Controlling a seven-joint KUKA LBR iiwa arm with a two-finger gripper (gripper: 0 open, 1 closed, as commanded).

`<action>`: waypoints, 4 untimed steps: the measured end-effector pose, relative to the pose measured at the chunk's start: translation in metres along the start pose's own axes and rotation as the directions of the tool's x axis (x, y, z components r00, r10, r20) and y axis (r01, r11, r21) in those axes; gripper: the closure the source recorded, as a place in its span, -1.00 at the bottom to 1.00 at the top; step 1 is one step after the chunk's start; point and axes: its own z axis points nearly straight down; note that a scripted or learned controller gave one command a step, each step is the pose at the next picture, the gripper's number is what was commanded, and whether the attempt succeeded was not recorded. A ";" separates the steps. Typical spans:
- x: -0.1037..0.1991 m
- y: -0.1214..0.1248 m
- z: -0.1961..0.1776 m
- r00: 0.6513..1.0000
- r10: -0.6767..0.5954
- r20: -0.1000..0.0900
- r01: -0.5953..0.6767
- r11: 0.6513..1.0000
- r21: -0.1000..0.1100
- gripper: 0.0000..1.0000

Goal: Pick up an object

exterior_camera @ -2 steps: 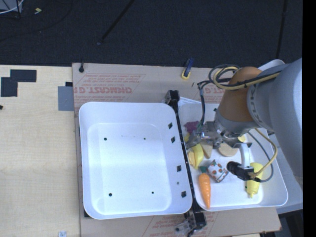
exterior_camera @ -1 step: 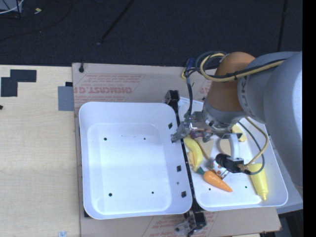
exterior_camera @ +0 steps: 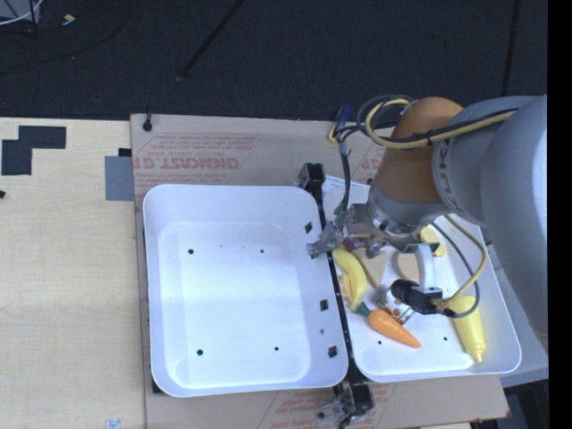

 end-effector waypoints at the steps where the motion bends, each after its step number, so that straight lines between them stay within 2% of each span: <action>1: -0.047 -0.006 -0.061 1.000 0.013 0.020 -0.013 1.000 -0.003 -1.00; 2: 0.059 0.015 -0.054 1.000 0.003 0.016 -0.003 1.000 0.002 -1.00; 3: 0.039 0.009 -0.312 1.000 0.012 0.021 -0.012 1.000 -0.016 -1.00; 4: 0.042 0.009 -0.311 1.000 0.003 0.022 -0.003 1.000 0.006 1.00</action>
